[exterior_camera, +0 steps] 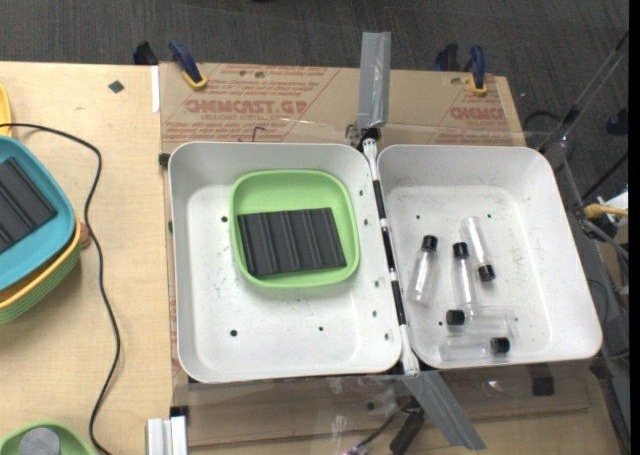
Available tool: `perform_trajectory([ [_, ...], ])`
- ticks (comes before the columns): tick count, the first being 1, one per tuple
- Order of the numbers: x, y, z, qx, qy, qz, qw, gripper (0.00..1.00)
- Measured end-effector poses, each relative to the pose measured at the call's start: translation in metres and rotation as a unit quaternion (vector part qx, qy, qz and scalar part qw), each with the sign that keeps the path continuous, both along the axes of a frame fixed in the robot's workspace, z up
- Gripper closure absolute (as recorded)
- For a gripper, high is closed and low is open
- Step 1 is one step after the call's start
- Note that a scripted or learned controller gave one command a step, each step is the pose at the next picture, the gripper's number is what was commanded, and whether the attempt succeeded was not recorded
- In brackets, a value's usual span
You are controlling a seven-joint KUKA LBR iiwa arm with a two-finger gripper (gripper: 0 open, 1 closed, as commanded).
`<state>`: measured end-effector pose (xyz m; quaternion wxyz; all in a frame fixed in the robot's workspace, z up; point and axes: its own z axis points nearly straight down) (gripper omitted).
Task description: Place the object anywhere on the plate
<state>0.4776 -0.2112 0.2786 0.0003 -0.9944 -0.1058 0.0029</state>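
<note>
Far left stack: blue plate [40, 213] on yellow and green ones, holding a dark ribbed insert; a black cable [100, 273] runs down the bench beside it.
Left bin [200, 343]: white, shallow; bare floor open in front of and to the left of the plate.
Plate [295, 198]: green, square with rounded corners, sits in the bin's rear half; carries a dark ribbed pad [290, 241] covering most of its floor, leaving the rim and a rear strip free.
Divider: the two bins touch along their inner edges.
Right bin [540, 203]: white; rear half bare.
Vials [462, 278]: clear tubes with black caps, grouped in the front centre. Three lie with long axes roughly front to back, caps mixed; two more lie crosswise near the front wall, touching.
My gripper: I cannot tell its state.
</note>
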Motion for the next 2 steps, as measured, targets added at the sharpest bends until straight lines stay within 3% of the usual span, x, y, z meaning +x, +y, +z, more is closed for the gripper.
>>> perform_trajectory([
  [2, -0.0007, -0.0106, -0.0275, 0.0004, 0.0, -0.006, 1.0, 0.0],
])
